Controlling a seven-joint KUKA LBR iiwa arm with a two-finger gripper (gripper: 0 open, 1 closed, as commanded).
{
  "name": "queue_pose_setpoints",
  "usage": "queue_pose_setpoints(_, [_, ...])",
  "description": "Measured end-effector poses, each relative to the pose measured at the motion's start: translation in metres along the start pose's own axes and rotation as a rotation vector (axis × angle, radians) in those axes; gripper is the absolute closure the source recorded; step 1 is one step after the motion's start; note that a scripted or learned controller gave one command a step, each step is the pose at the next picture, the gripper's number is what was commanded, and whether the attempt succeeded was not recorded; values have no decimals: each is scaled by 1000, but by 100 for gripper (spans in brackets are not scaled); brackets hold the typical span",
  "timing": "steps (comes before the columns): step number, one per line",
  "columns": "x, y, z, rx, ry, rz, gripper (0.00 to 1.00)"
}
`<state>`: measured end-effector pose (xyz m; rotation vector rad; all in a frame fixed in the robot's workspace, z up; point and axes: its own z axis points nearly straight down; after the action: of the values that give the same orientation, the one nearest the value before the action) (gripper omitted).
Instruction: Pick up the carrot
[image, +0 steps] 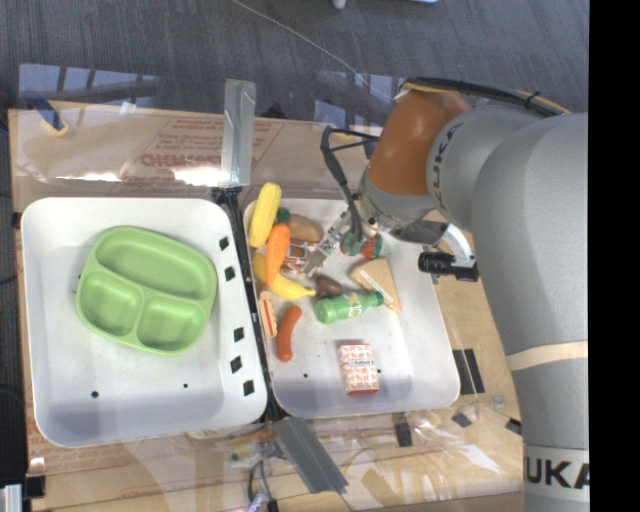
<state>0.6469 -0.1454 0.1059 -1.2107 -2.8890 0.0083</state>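
Right now, risk: the gripper (335, 243) could close on the wrong toy, since the carrot (277, 250) lies packed among others.
Cause: corn cob (264, 213) touches its far end, banana (285, 286) lies at its near end.
Carrot: far left part of the right bin (425, 385), near the dividing wall.
Gripper: just right of the carrot; opening and hold cannot be told.
Nearby: green bottle (347, 306), sausage (288, 332), red box (357, 367).
Left bin: green tray (146, 288).

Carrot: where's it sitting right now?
In the camera view the carrot lies in the right bin, near its left wall toward the far end, just below the corn cob and left of the gripper.
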Motion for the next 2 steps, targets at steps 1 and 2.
queue_pose_setpoints(1, [17,11,4,14,-33,117,100])
queue_pose_setpoints(2, [29,-35,-112,-12,-15,98,100])
